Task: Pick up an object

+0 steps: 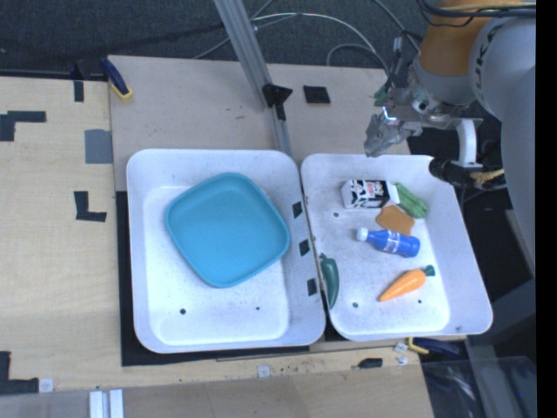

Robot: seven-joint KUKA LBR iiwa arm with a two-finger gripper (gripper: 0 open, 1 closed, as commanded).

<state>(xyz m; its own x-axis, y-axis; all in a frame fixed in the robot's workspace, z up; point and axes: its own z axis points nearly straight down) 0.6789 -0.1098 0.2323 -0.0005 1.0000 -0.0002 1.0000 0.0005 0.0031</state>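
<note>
Pale desk (52,233) bearing two white bins. Hand (380,138) hovers above the right bin's (461,259) far rim, grip state unclear. Lower squarely over the bottle (392,242), mid-bin, avoiding neighbours.

- Two shallow white bins are set side by side on the bench.
- The left bin (144,233) is occupied by a light blue square plate (227,228), seen tilted.
- In the right bin (461,259), a small black-and-white carton (365,192), a green item (412,202), a tan piece (396,219), a blue bottle (391,242) and an orange carrot (405,284) are grouped near one another.
- A dark green pepper (330,277) is lodged at the seam between the bins.
- The gripper (380,136) is positioned over the far rim of the right bin, apart from the objects.
</note>
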